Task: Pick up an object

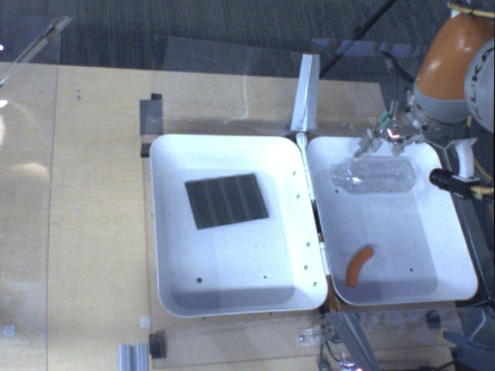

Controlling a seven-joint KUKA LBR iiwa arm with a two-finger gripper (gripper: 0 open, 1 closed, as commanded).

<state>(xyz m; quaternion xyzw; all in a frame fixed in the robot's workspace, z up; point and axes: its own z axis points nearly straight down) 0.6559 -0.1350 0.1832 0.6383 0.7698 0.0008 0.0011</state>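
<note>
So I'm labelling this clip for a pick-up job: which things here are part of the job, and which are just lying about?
Part of the job:
- gripper, over the far edge of the right bin
- clear plastic bottle, lying in the right bin
- orange sausage-shaped piece, right bin, near side
- dark ribbed mat, in the left bin

Lying about:
- metal bracket behind the bins

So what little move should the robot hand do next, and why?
Probably lower a little onto the clear plastic bottle. The gripper hovers at the far edge of the right bin, just above the bottle's top end, holding nothing. The orange sausage lies further off, near the front.
</note>
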